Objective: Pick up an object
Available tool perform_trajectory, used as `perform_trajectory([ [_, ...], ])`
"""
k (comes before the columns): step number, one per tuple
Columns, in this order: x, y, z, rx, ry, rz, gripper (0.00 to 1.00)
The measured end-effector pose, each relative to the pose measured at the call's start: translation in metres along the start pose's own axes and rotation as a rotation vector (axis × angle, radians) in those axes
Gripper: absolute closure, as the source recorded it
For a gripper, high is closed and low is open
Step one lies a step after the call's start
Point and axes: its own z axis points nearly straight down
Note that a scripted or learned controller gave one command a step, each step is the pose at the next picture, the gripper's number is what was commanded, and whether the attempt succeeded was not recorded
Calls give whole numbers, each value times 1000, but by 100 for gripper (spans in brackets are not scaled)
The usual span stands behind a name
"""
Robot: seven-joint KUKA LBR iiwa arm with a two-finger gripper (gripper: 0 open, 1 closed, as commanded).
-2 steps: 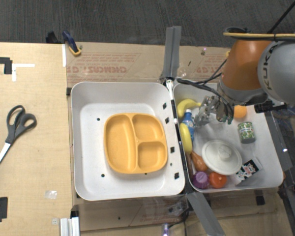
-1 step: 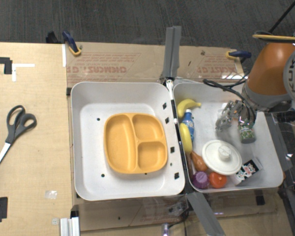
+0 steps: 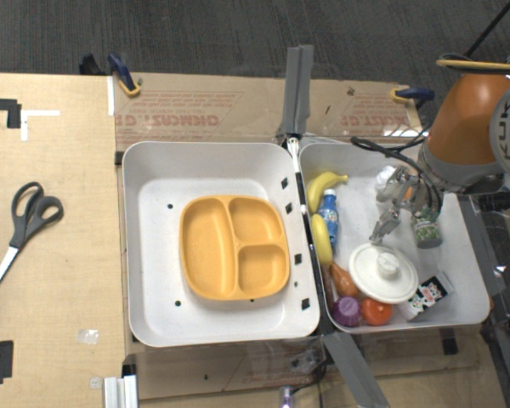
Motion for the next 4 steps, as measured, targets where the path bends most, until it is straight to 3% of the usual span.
perform_trajectory([
  [1, -14, 73, 0, 0, -2, 228, 0],
  [2, -35, -5, -1, 0, -3, 73, 0],
  [3, -36, -4, -12, 0, -8, 70, 100],
  [4, -23, 35, -111, 0, -1, 98, 100],
])
